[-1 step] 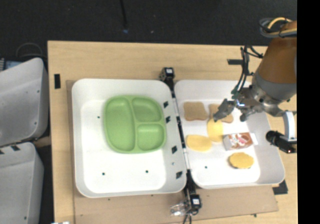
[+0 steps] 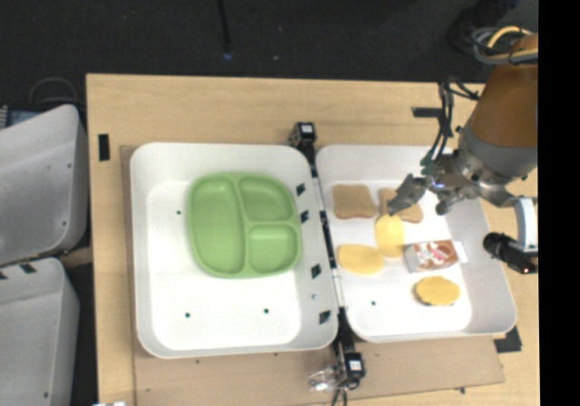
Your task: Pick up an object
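I'm seeing the gripper hovering open at right of frame, above the right bin, snack packet lying below it, print unreadable

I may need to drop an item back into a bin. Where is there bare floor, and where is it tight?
Left bin: bare floor runs all around the green divided plate, widest along the near edge. Right bin: a bare strip along the near wall, below the round yellow piece. Its middle is crowded: toast slice, yellow pieces, packet, and the hand.
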You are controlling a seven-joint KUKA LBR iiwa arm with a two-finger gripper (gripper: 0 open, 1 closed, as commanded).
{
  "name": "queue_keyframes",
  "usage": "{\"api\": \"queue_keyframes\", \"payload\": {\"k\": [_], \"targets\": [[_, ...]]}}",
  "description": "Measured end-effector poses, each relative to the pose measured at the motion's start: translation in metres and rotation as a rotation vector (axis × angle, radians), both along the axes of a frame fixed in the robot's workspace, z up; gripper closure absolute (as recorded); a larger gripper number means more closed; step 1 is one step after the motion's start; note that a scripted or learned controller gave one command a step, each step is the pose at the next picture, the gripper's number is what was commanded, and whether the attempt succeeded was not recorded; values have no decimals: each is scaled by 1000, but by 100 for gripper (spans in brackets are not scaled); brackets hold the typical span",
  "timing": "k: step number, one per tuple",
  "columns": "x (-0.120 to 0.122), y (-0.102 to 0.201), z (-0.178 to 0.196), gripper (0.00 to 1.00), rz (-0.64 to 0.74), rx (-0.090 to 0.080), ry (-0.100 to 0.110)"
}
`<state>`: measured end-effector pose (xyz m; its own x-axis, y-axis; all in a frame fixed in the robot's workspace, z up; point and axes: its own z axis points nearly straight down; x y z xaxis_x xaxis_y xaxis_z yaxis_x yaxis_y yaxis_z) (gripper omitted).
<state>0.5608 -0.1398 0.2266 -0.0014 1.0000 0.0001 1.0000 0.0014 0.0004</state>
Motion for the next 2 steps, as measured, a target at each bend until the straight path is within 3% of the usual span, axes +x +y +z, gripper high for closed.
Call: {"api": "queue_keyframes", "payload": {"k": [1, 2], "targets": [[5, 7, -50, 0, 0, -2, 2], [-6, 9, -103, 0, -4, -1, 5]]}}
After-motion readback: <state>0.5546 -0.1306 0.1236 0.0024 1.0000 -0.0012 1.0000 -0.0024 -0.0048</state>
